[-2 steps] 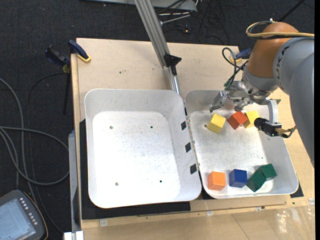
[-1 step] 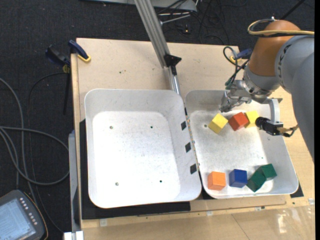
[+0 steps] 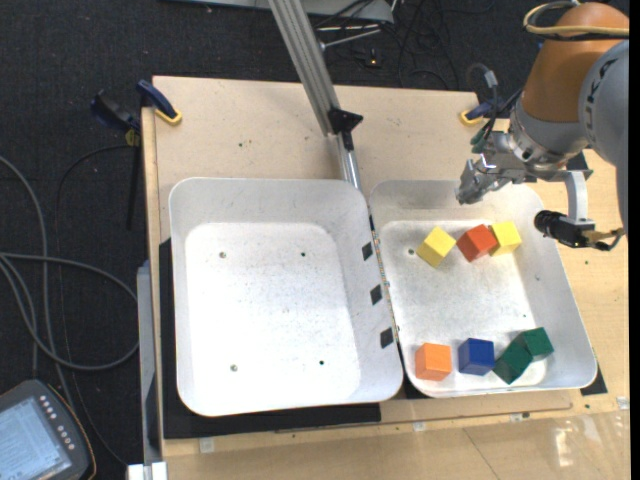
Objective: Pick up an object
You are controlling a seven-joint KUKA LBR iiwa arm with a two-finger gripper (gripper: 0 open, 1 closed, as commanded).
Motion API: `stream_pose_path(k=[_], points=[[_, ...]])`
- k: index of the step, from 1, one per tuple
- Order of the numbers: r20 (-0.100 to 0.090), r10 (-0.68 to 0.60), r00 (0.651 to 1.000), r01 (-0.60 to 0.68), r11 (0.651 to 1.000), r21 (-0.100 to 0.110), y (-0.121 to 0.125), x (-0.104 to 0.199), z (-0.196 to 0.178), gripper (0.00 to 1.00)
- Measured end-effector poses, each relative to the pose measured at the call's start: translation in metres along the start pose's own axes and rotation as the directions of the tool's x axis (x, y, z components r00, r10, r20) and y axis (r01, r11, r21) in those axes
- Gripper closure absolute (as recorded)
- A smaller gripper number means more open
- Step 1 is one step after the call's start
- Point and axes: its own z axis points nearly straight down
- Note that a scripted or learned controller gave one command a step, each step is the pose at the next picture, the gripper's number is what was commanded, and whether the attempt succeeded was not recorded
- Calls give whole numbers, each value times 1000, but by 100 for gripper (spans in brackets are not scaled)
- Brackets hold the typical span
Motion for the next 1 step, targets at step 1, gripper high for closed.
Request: stream_pose_path(k=[1], points=[[1, -1, 1000, 1, 1000, 0, -5, -7, -54, 100]])
